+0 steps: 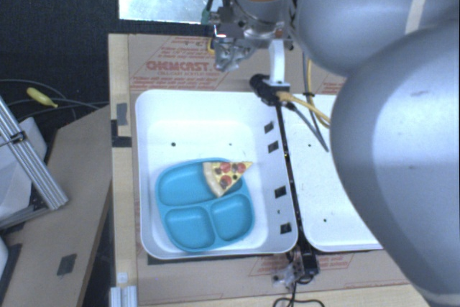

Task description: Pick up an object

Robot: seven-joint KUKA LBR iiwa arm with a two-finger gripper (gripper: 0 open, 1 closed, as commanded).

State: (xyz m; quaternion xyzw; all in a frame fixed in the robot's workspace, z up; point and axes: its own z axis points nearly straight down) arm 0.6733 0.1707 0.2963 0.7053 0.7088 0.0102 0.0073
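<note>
A blue sectioned plate (205, 206) lies in the near part of the left white bin (188, 124). A toy pizza slice (225, 175) rests on the plate's upper right section, its tip pointing down-left. My gripper (228, 52) hangs above the far edge of the left bin, over the cardboard, well away from the plate and slice. Nothing shows between its fingertips.
The right white bin (327, 176) is mostly covered by the large grey arm (388, 83). Cables (305, 111) run along the divider between the bins. An aluminium frame (25, 162) stands at the left, beyond the bench.
</note>
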